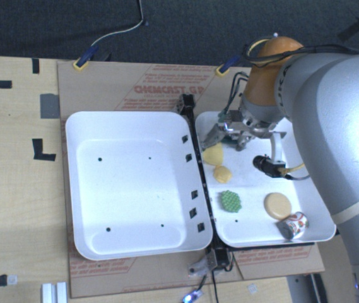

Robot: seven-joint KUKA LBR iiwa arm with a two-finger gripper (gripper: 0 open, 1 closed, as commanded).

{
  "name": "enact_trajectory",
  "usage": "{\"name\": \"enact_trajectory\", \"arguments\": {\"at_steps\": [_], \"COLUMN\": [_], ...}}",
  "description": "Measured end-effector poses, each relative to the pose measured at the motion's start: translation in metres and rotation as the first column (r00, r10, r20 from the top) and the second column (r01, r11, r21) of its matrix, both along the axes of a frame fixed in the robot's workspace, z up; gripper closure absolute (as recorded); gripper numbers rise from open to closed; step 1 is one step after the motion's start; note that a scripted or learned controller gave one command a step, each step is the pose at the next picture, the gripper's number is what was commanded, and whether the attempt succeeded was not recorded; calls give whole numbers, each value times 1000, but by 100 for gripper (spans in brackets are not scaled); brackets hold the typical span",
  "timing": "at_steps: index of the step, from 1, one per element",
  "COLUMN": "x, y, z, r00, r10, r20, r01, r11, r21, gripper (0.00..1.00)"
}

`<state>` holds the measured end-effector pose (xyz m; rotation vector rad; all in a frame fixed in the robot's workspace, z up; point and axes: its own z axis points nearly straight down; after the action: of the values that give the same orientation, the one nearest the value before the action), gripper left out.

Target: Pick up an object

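Near the divider, tool (224, 137) above yellow piece (213, 154)

The setting is a robotics laboratory test cell. A large grey industrial arm (330, 125) with an orange band reaches over a counter (15, 169) covered by a sheet of printed cardboard (160, 90), on which two shallow white bins (129, 182) sit clipped side by side. Black tape marks (40, 150) on the counter, loose cables (122, 30) with yellow-and-blue clamps (84, 59), and dark carpet (53, 11) behind indicate an experimental rig.
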<state>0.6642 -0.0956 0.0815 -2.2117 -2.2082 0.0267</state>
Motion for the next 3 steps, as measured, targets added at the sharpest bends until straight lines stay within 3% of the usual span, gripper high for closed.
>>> {"name": "enact_trajectory", "arguments": {"at_steps": [1, 2, 3], "x": [2, -36, -107], "y": [-2, -38, -7], "z": [12, 10, 4], "r00": [1000, 1000, 1000], "r10": [1, -1, 1], "r20": [12, 20, 23], "r01": [-1, 1, -1], "r11": [1000, 1000, 1000], "r21": [-3, -1, 1], "gripper": [100, 100, 100]}}
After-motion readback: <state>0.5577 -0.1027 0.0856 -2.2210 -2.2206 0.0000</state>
